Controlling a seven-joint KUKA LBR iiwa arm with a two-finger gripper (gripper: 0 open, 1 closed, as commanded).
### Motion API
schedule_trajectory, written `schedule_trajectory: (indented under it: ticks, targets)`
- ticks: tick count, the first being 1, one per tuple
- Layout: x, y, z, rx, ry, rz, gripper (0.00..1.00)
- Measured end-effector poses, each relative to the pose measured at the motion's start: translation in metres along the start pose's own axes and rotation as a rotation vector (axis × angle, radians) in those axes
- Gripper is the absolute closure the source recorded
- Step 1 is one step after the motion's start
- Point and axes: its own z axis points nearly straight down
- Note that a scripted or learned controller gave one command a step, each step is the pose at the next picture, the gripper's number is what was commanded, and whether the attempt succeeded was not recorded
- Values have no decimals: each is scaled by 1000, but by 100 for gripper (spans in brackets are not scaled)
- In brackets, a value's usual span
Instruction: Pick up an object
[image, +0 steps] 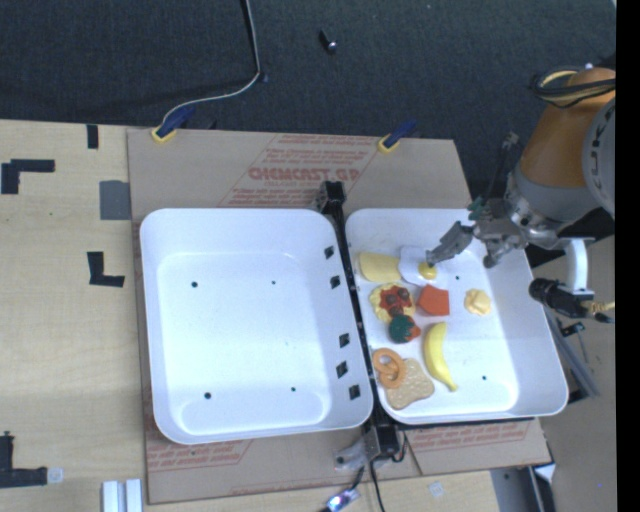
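Reaching into the right bin (520, 400), the pincer (432, 266) hangs over toy food.
Its tip touches a small yellow piece (428, 271); whether fingers grip it is unclear.

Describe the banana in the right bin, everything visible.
The banana looks like a yellow plastic toy, curved, smooth and whole. It lies flat on the right bin's white floor, long axis roughly toward the camera, lower tip darker. Its lower end lies against or very near the tan toast slice; the red block sits just above it.
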Motion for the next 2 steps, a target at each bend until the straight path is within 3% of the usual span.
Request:
schedule_trajectory:
  ticks: [1,2]
  targets:
    - [3,14,118,-6,3,1,0]
    - [4,17,104,-10,5,-2,100]
